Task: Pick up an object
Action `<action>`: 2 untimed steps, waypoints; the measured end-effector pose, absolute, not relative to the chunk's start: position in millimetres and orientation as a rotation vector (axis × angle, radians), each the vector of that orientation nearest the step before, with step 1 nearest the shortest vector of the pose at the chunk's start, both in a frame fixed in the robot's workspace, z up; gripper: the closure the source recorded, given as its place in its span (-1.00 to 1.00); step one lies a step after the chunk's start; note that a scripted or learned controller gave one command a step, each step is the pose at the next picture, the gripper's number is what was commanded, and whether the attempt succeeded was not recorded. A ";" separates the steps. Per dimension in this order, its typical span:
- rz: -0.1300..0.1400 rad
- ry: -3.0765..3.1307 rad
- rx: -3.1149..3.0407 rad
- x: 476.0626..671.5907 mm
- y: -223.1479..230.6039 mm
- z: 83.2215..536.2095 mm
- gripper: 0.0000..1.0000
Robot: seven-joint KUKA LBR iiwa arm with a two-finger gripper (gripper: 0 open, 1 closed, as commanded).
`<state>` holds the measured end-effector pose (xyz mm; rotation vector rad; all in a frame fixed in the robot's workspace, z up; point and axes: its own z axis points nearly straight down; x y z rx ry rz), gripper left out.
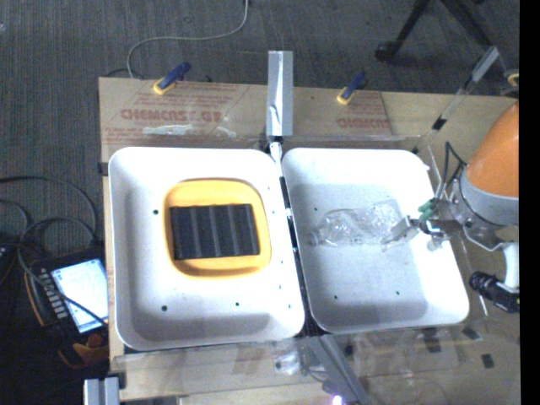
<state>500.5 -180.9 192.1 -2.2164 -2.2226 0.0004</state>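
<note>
Right bin (337, 306): clear crumpled plastic wrapper (359, 224) lies left of gripper (419, 226), long axis left-right, near end about touching; finger state cannot tell.

A yellow rounded-rectangular tray with a black ribbed insert (216, 228) lies flat at centre-left of the frame. A crumpled clear plastic bottle (359, 224) lies on its side at centre-right.

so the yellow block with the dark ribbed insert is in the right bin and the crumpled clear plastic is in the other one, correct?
Not quite: they are swapped. The camera view shows the yellow block in the left bin, and the crumpled clear plastic in the right bin, on the side from which the arm reaches in.
</note>
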 end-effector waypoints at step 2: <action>-0.016 -2.472 -1.974 602.9 -132.9 99.3 -1.00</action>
